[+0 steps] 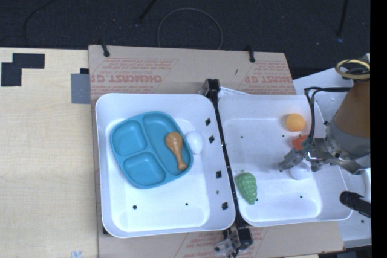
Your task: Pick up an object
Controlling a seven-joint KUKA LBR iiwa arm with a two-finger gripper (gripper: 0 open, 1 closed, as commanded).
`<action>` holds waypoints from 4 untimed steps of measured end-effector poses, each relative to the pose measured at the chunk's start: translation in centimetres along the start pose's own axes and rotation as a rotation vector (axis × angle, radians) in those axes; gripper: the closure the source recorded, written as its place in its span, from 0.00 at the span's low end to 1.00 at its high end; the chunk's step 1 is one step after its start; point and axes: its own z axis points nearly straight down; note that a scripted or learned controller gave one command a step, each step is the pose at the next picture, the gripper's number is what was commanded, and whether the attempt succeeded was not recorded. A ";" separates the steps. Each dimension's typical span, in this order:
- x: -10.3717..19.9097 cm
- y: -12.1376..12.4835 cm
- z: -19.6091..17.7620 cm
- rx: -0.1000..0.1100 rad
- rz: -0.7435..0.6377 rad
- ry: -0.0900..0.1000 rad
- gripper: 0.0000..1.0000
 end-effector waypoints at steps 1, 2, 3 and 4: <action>0.4 0.0 4.3 -0.001 0.000 0.000 0.00; 0.5 0.0 6.3 -0.004 0.001 -0.001 0.00; 0.3 0.0 5.1 -0.005 0.005 -0.001 1.00; 0.1 0.4 -1.2 -0.009 -0.001 -0.003 1.00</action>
